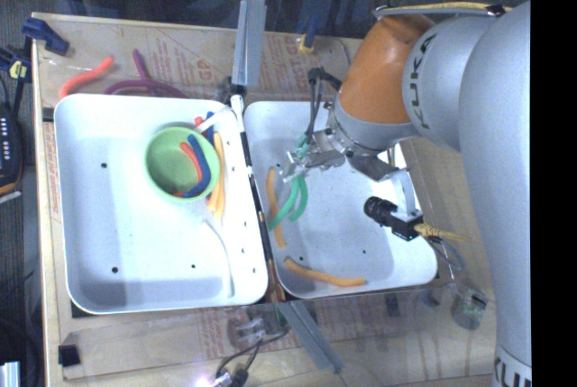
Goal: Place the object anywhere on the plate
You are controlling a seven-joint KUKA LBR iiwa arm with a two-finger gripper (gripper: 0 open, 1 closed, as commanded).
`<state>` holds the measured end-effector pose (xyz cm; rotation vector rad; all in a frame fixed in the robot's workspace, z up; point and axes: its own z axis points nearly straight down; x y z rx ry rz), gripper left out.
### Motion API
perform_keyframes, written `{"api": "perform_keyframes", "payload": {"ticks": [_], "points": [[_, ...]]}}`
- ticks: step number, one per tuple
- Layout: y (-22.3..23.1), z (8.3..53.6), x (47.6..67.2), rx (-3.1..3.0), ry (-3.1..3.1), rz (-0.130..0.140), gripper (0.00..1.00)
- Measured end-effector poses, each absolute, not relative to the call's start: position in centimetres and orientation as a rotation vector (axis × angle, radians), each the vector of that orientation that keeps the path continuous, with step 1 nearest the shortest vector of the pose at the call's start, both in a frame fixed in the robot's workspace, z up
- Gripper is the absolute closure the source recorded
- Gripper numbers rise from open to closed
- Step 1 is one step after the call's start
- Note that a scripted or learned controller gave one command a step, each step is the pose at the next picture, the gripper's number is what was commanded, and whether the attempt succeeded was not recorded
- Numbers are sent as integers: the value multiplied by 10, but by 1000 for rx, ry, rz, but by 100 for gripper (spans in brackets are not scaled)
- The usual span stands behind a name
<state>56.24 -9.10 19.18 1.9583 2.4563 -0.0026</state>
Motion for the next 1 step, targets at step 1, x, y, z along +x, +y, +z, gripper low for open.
{"api": "perform_keyframes", "payload": {"ticks": [1], "points": [[-91, 192, 562, 1958, 2456, -3, 0]]}}
